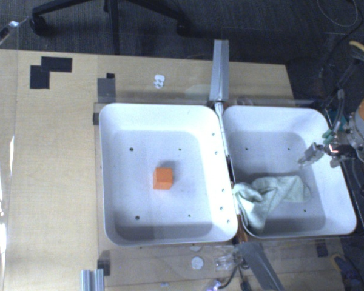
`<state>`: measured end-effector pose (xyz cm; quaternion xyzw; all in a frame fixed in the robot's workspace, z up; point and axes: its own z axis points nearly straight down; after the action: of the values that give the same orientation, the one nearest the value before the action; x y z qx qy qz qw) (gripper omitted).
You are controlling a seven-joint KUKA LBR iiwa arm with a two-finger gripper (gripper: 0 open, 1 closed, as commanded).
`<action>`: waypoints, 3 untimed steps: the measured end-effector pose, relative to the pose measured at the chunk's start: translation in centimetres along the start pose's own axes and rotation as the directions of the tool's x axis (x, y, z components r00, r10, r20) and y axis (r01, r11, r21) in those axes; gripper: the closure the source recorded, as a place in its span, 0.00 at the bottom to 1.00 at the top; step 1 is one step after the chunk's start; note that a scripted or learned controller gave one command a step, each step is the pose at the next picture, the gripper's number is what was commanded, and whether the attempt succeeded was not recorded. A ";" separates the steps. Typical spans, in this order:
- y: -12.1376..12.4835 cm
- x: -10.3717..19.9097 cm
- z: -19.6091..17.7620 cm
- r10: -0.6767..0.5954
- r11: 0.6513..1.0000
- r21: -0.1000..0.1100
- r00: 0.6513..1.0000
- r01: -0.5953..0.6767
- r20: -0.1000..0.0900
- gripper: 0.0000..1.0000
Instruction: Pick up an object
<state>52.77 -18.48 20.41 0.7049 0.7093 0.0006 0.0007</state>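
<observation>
The gripper (312, 153) hangs at the right bin's (273, 117) right side, apparently holding nothing — how far its jaws are parted I cannot tell. A pale cloth (270, 196) lies just below-left; lower onto its bunched fold — or cross to the orange block (163, 178) in the left bin (118, 162)

A small orange cube (163, 178) sits flat on the floor of the left bin (118, 223), a little left of that bin's middle and well apart from every wall, with 1 lighter top face and 1 darker near face showing. A pale, greenish-white cloth (273, 196) lies crumpled in the right bin (343, 214), in its near-left part. Its bunched, folded end presses against the bin's left wall and near-left corner, while a flatter flap spreads right toward the bin's middle.
</observation>
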 end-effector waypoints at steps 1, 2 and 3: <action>4.1 -0.8 10.6 -0.266 0.964 -0.007 0.964 0.266 0.003 0.00; 5.6 -2.0 6.8 -0.337 0.942 -0.004 0.942 0.337 0.002 0.00; 5.8 -2.0 5.7 -0.338 0.941 -0.009 0.941 0.338 0.006 1.00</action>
<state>58.63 -20.42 14.77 0.5727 0.8198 0.0027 0.0058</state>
